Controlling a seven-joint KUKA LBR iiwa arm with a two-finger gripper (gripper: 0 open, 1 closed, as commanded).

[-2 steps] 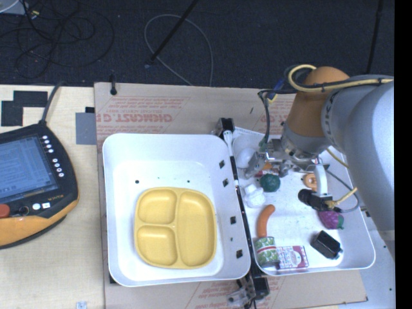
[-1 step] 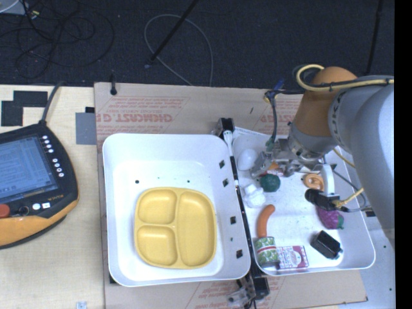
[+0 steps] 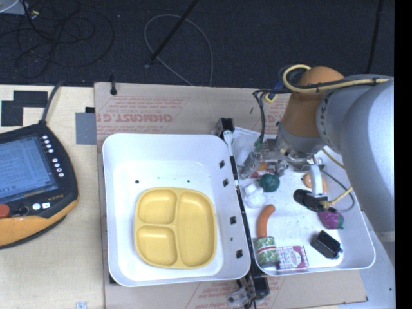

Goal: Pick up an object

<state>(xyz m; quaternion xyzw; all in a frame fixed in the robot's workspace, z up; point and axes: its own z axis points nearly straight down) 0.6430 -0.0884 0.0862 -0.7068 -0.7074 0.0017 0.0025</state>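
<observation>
My gripper [image 3: 265, 165] hangs low over the far left part of the right bin [image 3: 360, 257], under the orange band of the arm. A teal ball [image 3: 270, 183] lies just in front of it, close to or touching its tip. Nearer the front lie an orange sausage [image 3: 265, 219], a green and white carton [image 3: 265, 248] and a pink and white box [image 3: 293, 257]. A black block [image 3: 326, 244] and a purple item [image 3: 331, 219] lie at the front right. Nothing can be seen held in the gripper.
The left bin [image 3: 122, 172] holds a yellow divided plate [image 3: 175, 227]. White crumpled items [image 3: 255, 197] sit by the divider between the bins. A small orange item [image 3: 319, 183] lies partly hidden under the wrist. A teach pendant [image 3: 32, 179] rests on the bench at far left.
</observation>
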